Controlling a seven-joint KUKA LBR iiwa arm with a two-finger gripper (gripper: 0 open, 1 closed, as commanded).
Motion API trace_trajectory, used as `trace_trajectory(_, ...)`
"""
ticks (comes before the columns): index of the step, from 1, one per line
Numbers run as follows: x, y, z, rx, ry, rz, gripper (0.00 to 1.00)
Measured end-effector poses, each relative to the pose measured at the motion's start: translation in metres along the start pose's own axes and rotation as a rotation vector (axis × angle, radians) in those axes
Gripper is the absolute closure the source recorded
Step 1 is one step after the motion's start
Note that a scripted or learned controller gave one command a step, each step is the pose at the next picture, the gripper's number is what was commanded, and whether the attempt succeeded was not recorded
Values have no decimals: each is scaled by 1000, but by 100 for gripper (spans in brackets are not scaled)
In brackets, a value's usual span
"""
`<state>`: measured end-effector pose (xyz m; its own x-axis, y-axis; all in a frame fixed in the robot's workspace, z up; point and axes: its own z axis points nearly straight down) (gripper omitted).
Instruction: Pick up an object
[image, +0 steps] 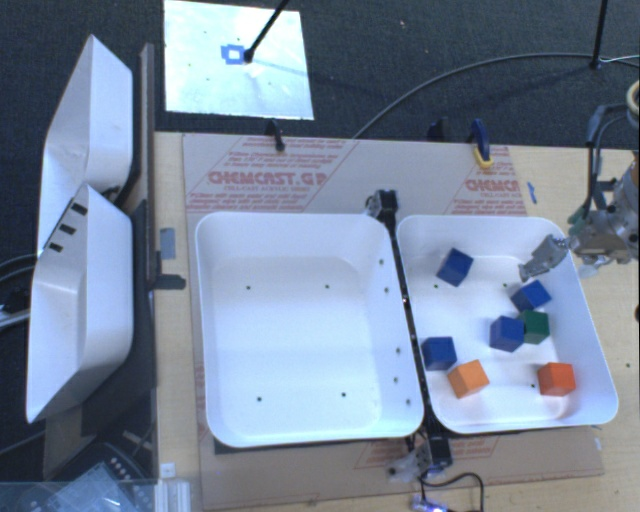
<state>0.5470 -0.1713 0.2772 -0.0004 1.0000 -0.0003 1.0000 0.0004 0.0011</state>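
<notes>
The right bin (590, 330) holds several small cubes. A blue cube (455, 267) lies near its back left and another blue cube (531, 295) sits toward the right wall. A third blue cube (507, 332) touches a green cube (538, 325). A further blue cube (438, 352) and an orange cube (467, 378) lie near the front left, and a red-orange cube (556, 378) sits at the front right. My gripper (548, 257) hangs over the bin's back right edge, just above and behind the second blue cube, with nothing seen in it.
The left bin (215, 330) stands beside the right one, the two sharing a dark divider (400, 300). Two blue and yellow clamps (480, 140) sit at the board's back edge. White tilted trays (80, 250) stand at the far left.
</notes>
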Motion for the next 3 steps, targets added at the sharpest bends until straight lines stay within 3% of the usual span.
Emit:
trace_trajectory(1,4,35,157,11,3,-1,0)
trace_trajectory(2,28,95,191,-1,0,-3,0)
trace_trajectory(3,-19,25,190,0,4,1,0)
